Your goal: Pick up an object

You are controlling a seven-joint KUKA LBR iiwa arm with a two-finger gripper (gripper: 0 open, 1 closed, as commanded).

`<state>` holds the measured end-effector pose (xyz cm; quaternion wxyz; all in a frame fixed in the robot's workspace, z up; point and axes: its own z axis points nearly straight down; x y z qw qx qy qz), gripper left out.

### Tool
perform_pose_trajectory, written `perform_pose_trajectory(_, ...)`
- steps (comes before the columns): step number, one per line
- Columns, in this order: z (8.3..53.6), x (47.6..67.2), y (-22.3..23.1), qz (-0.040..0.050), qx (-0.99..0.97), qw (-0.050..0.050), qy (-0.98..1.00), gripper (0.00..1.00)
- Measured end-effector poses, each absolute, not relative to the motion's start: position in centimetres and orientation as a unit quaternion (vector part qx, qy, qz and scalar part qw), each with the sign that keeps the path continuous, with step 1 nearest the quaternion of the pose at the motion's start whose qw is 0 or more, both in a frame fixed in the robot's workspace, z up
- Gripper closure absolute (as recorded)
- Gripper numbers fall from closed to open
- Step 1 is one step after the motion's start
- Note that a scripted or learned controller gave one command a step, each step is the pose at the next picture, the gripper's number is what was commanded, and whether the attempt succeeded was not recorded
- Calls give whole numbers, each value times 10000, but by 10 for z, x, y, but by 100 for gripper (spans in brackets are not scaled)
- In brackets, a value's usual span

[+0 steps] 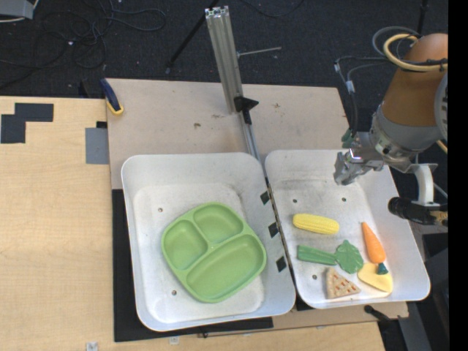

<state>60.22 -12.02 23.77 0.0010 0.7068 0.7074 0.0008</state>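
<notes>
Claw (349, 168) hangs over the upper part of the right bin (409, 287), at the end of the grey arm (409, 119) with its orange band that comes in from the right. From this slanted overhead camera view I cannot tell whether it is released or clenched; nothing visible sits in it, and the white floor of the bin beneath it is bare.

Judging by that, the pick looks not yet done. Every toy lies flat on the bin floor, well below the claw in the picture. What remains, as I read it, is nearly the whole job: choose a target, come down over it, close, and lift. The corn cob (316, 224) lies nearest, so it seems the likeliest candidate, though any object would satisfy the task.

Counting the right bin: one yellow corn cob; one green leafy vegetable (333, 256) just below it, stalk pointing left; one orange carrot (374, 243) to the right; one yellow cheese wedge (376, 277) just under the carrot's tip; and one tan waffle-like slice (340, 284) near the front rim, beside the cheese. Five small items in all, clustered in the lower half.

The left bin (139, 178) holds one green divided plate (213, 251) with three compartments. Two bins sit side by side on the worktop (51, 225), and one metal post (225, 57) rises behind them.
</notes>
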Motion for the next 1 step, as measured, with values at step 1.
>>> perform_pose_trajectory(1, 244, 583, -70, -5, 7054, -21, 7088, 100)
